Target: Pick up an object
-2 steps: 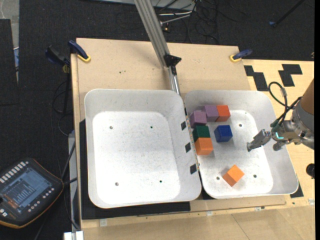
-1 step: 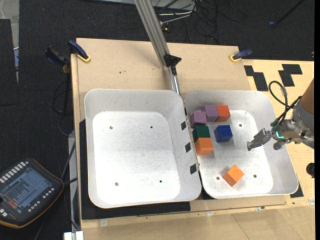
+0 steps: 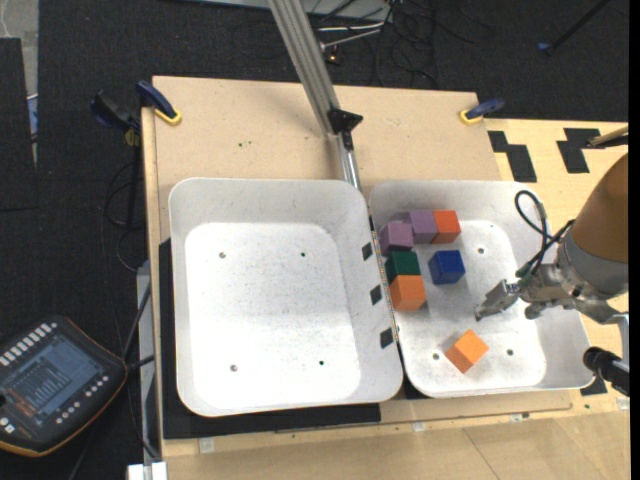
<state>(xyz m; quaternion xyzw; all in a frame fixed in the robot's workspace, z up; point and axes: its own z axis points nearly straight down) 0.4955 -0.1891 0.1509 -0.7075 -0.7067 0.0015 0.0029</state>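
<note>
Looking down on the bench (image 3: pixel 250 118), you have two white bins side by side, and all the blocks sit in the right bin (image 3: pixel 520 368). Your gripper (image 3: pixel 490 308) reaches in over that bin's right edge and hangs above bare floor in the middle of it, with nothing between its fingers; whether they stand apart or together you cannot tell from this angle.

The nearest block is the lone orange cube (image 3: pixel 467 351), lying near the bin's front edge, just in front of the gripper and apart from it. It is turned about a diagonal to the bin walls, one corner toward the front rim, and shows no long axis. Bare floor surrounds it on every side.

The other blocks crowd the bin's left wall and back-left corner: a purple block (image 3: pixel 398 234), a second purple block (image 3: pixel 423 224) and an orange-red block (image 3: pixel 446 225) in a row, then a green block (image 3: pixel 404 263) and an orange block (image 3: pixel 408 292) touching along the wall. A blue block (image 3: pixel 447 266) stands just beside the green one, squared roughly to the walls.

The left bin (image 3: pixel 190 268) lies alongside.
</note>
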